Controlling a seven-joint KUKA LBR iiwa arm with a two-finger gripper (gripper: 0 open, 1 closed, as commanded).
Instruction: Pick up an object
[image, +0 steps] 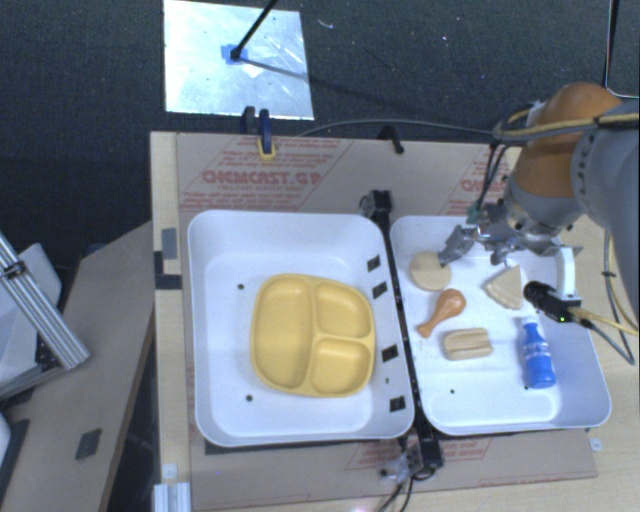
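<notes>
From where I stand the grey arm (585, 170) comes in over the right bin (590, 400), its orange band up near the top corner. The pincer (468, 240) hangs low at the far side of that bin, pointing toward the middle divider; whether its tips are spread or closed I cannot tell, as they blur into each other against the white floor.

Just beside the pincer, toward me and a touch left, lies a round tan disc (430, 271), perhaps touching it. Right of the disc, under the wrist, is a pale wedge-shaped piece (506, 289). Nearer to me an orange drumstick-shaped toy (443, 310) lies at a slant, and next to it a tan bread-like block (467, 344). A blue bottle (537, 353) lies toward the right wall, well apart from the pincer.

The left bin (215, 290) holds a yellow divided plate (312, 334) with three compartments, sitting flat in its middle.
</notes>
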